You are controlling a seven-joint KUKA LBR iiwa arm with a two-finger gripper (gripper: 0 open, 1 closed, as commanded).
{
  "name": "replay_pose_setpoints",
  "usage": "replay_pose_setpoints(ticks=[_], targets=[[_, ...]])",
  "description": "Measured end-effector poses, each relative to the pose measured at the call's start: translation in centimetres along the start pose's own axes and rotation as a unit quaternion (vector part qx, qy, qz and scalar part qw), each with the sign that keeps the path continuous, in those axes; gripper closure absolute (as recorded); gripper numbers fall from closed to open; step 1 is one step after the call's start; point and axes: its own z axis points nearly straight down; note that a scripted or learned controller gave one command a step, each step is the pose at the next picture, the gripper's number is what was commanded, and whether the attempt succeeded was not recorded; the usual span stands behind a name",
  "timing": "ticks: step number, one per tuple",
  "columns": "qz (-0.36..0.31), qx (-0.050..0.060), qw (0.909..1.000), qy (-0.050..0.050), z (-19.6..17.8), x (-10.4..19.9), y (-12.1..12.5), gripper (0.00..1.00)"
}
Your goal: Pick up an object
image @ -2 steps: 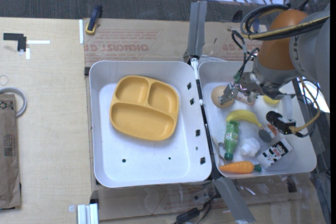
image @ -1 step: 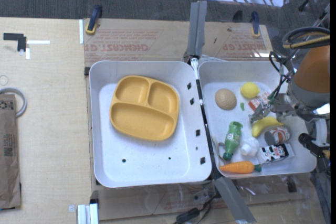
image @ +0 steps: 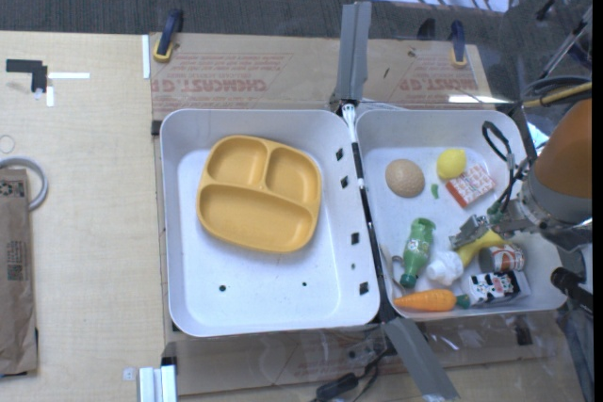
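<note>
Gripper (image: 474, 229) lowered into right bin (image: 377, 132), over the object cluster; finger opening and any hold not discernible.

Positioned at the right side of the bin, directly above a yellow banana (image: 477, 247) and touching or just over it. Just below: white cup-like item (image: 444, 270), small can (image: 507, 258), black-and-white carton (image: 492, 287). Left of these: green bottle (image: 415, 250), lying tilted. Along the bin's near edge: orange carrot (image: 429, 300). Farther back: tan round object (image: 405, 177), yellow lemon (image: 452, 163), red-and-white packet (image: 470, 184). In left bin (image: 179, 202): yellow divided tray (image: 259, 193), lying flat, well apart from the gripper. Arm (image: 570, 165) entering from the right, orange band visible.
</note>
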Motion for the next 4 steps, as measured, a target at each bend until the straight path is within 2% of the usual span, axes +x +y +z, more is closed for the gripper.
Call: replay_pose_setpoints(ticks=[1,2,3,4], targets=[[0.001,0.000,1.0000,0.000,-0.8,-0.1,0.1,1.00],[0.001,0.000,1.0000,0.000,-0.8,-0.1,0.1,0.00],[-0.002,-0.001,1.0000,-0.001,-0.1,3.7,-2.4,0.00],[0.081,0.000,0.9967,-0.001,0.0,0.4,1.0,0.00]])
